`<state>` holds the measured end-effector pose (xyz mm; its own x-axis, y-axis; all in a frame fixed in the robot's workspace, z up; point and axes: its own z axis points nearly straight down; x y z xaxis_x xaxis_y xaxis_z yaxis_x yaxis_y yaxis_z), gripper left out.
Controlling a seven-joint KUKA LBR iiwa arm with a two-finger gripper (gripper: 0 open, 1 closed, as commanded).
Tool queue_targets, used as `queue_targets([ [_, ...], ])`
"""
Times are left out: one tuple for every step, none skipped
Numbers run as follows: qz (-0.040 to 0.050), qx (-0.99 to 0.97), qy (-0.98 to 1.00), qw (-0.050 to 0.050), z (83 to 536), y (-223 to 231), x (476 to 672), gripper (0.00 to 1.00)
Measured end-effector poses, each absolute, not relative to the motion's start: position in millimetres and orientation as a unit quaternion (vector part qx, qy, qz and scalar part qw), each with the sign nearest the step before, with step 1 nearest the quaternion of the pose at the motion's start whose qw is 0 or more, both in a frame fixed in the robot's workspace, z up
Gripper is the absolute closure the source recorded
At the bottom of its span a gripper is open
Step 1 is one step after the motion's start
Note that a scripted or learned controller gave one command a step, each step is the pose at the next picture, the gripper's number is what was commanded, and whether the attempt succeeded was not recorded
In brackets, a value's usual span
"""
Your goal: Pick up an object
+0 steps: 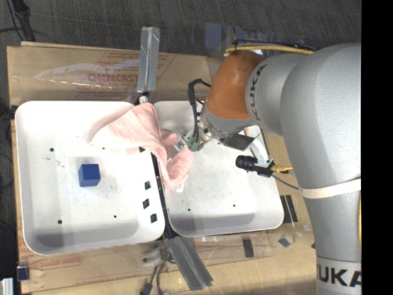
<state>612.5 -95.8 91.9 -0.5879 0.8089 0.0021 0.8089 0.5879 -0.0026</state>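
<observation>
Where the camera view looks down on both bins, the gripper (191, 144) sits at frame centre, low over the right bin (245, 217), its tip touching the right edge of the pink cloth (147, 134). The cloth is draped over the wall between the bins; its long axis runs from upper left to lower right, ending in a hanging fold just below-left of the tip. Finger state: cannot tell, hidden under the wrist. A blue cube (89, 174) lies well apart in the left bin (37, 226).
</observation>
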Motion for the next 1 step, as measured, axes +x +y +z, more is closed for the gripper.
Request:
queue_targets([
  [0.0011, -0.452, -0.892, 0.002, 102.0, -95.6, 612.9, 1.00],
])
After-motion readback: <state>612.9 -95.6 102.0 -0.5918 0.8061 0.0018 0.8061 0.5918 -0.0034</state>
